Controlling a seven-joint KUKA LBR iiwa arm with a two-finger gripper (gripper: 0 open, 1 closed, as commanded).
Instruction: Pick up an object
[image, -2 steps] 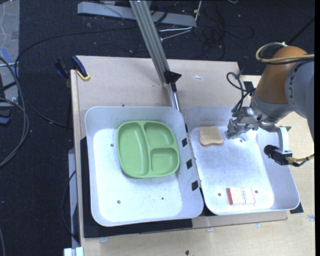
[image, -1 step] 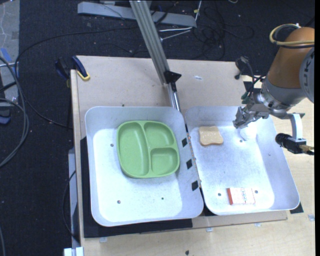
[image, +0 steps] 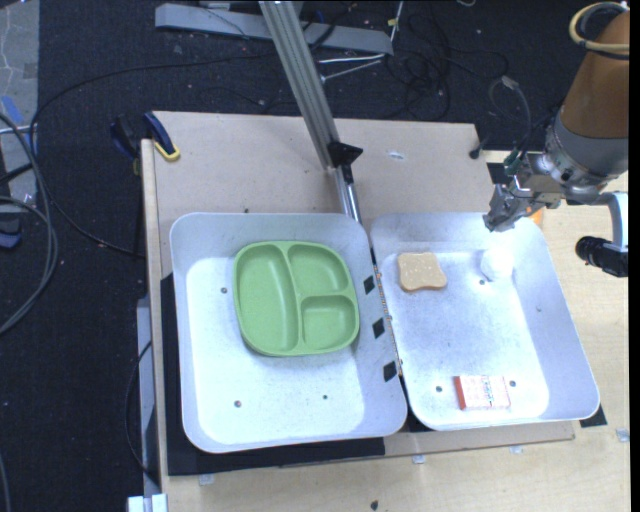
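Slanted overhead view of two white bins side by side on a bench; the arm (image: 600, 90) enters from the right, and its gripper (image: 503, 215) hangs over the far edge of the right bin (image: 560, 330), near the far right corner; nothing is visibly pinched, and whether the tool is spread or pressed together cannot be told. Candidate things in the right bin: a slice of bread (image: 421, 271) near the far left side; a small white lump (image: 495, 262) just below the gripper and closest to it; a small red-and-white packet (image: 483, 391) near the front edge, well apart from the rest. Likely risks: the white lump, pale against the white floor, may be missed or nudged aside if the descent is off-centre; the bread and packet lie flat, so a closing grip may slide over them; the bin's raised rim is close to the gripper and could be struck. The left bin (image: 200, 400) holds a green divided plate (image: 296, 297); a metal pole (image: 310, 90) slants across the far bench; neither obstructs the right bin.
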